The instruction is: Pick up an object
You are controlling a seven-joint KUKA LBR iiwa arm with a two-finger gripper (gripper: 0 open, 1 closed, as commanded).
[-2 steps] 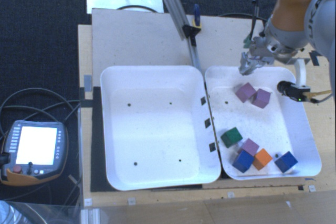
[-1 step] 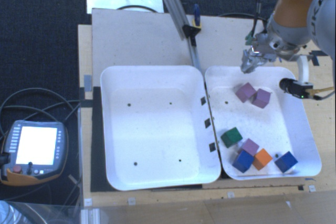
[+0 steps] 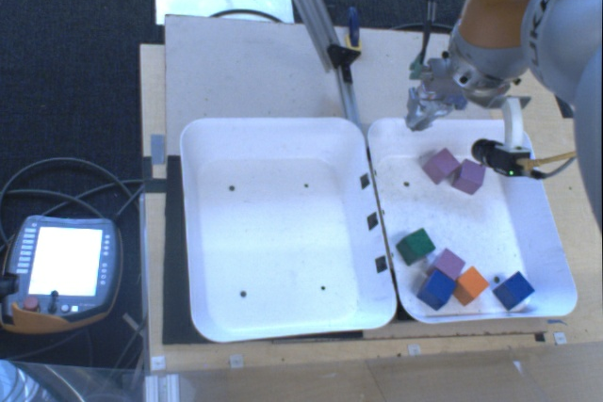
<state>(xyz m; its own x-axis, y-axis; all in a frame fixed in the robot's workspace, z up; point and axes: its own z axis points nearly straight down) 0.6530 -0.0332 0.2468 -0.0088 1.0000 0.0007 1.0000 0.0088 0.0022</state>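
The right bin (image 3: 542, 231) holds several small blocks. Two purple blocks (image 3: 440, 166) (image 3: 468, 176) lie side by side near its back. A green block (image 3: 415, 247), another purple block (image 3: 448, 263), a blue block (image 3: 436, 289), an orange block (image 3: 470, 285) and a second blue block (image 3: 513, 290) cluster at its front. My gripper (image 3: 421, 115) hangs over the back left corner of the right bin, above and left of the two purple blocks. Nothing shows between its fingers.
The left bin (image 3: 283, 221) stands beside the right one. A slanted metal pole (image 3: 311, 5) with a clamp crosses the board behind the bins. A teach pendant (image 3: 58, 273) lies on the floor at the left.
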